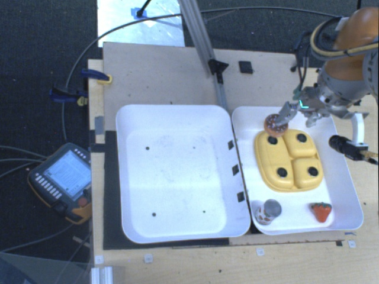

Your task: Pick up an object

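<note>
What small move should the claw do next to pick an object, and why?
Probably lower a little onto the small brown ring. The claw hovers at the right bin's far end, right beside that ring, which lies against the yellow block.

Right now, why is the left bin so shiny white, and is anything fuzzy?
In the camera view, bright light washes out the left bin floor, hiding detail; a glaring patch sits beyond the bench. The gripper and the donut-like toy look soft; the strawberry toy is small and slightly blurred.
</note>
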{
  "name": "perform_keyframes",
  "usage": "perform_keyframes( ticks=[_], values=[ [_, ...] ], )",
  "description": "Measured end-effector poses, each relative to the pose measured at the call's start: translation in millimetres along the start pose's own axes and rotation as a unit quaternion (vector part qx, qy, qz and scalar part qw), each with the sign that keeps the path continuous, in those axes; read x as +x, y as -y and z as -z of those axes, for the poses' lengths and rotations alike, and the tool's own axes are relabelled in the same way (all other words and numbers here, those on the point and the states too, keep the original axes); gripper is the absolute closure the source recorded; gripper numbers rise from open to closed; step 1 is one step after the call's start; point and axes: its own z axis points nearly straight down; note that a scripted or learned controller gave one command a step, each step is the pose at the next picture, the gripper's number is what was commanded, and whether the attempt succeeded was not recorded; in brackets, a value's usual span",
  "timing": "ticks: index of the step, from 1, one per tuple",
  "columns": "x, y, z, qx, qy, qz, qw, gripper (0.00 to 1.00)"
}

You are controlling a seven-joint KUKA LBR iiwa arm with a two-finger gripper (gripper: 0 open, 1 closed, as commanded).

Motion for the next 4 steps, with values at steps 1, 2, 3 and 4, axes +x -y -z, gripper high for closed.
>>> perform_keyframes(
  ticks=[1, 2, 3, 4],
  values=[
    [0, -1, 1, -0.001, 0.000, 0.000, 1.0000, 0.00],
    [0, -5, -42, 0.000, 0.001, 0.000, 1.0000, 0.00],
    [2, 0, -101, 0.000, -0.001, -0.001, 1.0000, 0.00],
    [7, -7, -113, -0.009, -0.003, 0.001, 1.0000, 0.00]
  ],
)
